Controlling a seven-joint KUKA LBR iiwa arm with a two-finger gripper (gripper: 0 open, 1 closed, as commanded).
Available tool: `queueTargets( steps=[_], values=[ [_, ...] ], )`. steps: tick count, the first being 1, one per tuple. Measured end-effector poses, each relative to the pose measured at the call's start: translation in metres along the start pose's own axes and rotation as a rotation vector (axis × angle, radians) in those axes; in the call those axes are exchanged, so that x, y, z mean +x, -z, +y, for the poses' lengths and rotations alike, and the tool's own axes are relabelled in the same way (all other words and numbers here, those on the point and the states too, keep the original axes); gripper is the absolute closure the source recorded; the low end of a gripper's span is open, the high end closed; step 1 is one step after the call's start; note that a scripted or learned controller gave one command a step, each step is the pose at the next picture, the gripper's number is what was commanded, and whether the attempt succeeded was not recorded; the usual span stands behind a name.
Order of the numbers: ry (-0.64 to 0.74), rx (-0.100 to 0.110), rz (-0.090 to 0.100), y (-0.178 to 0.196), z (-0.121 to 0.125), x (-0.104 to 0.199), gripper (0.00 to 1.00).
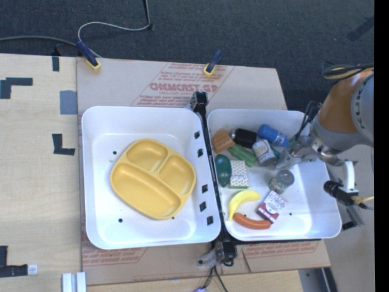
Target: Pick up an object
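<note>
Camera view, arm: I see it (pixel 346 111) reaching in from the right over the right bin (pixel 316 227).
Hand: my hand (pixel 290 157) sits low among the clutter near the clear jar (pixel 281 179); I cannot tell whether it is spread or pressed together.
Right bin contents: banana (pixel 241 201), red sausage (pixel 251 222), green pepper (pixel 224 169), blue bottle (pixel 273 134), small red packet (pixel 270 206), all resting on the bin floor, none lifted.
Left bin: I see a yellow divided plate (pixel 153 177) lying flat in the left bin (pixel 97 224).
</note>
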State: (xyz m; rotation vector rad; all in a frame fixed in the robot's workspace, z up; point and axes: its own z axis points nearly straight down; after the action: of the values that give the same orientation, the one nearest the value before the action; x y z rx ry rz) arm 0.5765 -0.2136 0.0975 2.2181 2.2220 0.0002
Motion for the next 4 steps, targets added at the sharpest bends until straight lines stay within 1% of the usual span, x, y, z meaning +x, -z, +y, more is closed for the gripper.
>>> queueTargets(
  steps=[1,2,3,4],
  values=[
    [0.0,0.0,0.0,0.0,0.0,0.0,0.0],
    [-0.001,0.003,-0.001,-0.012,0.034,0.021,0.0],
    [0.0,-0.001,-0.003,-0.002,0.034,0.021,1.0],
    [0.0,0.001,0.0,0.11,-0.015,0.043,1.0]
  ],
)
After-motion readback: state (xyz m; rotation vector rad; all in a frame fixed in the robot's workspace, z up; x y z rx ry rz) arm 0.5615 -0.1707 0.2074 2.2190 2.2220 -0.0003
